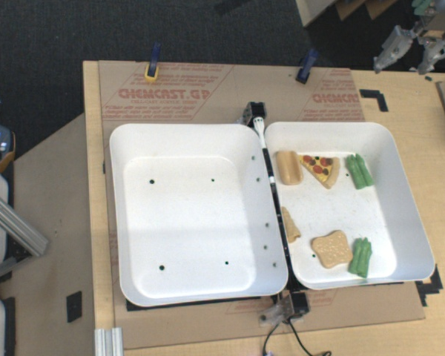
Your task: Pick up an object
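Right bin (400, 199), 6 toy foods: bread roll (287, 167), pizza slice (320, 168), 2 green pods (359, 170), toast (331, 248), small crust (289, 225). Likely light, rigid plastic (slippery); grip the roll across its width. Gripper (414, 44) parked well apart at upper right, carrying nothing, opening unclear.

gripper (417, 41): pale grey metal fingers, silvery-white housing, small teal-green part just above the fingers. Details blurred; no cables or markings readable.
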Motion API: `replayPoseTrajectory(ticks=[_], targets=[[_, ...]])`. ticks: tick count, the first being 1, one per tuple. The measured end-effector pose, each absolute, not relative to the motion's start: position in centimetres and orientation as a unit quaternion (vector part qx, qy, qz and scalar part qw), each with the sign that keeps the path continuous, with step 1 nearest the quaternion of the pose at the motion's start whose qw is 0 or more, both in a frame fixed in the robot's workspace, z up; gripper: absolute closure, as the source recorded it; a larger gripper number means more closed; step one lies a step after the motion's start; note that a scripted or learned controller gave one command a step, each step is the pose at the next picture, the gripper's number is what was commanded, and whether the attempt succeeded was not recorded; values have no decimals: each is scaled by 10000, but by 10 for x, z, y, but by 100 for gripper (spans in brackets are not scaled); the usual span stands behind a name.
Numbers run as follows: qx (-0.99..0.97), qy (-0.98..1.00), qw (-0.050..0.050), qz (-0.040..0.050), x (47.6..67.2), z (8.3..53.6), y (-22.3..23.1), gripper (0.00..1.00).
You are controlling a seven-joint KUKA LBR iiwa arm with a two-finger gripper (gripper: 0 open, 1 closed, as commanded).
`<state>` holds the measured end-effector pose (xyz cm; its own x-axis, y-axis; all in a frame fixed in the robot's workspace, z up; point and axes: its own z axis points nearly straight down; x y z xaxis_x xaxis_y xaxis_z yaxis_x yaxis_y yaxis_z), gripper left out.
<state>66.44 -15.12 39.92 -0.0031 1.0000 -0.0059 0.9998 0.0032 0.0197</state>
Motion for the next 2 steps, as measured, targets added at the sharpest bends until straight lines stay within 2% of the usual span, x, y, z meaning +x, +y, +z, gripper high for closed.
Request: replayPoseTrajectory(ticks=[1, 2], targets=[[7051, 7091, 50, 38, 667, 483, -101, 0], [7061, 7081, 39, 9, 667, 488, -103, 100]])
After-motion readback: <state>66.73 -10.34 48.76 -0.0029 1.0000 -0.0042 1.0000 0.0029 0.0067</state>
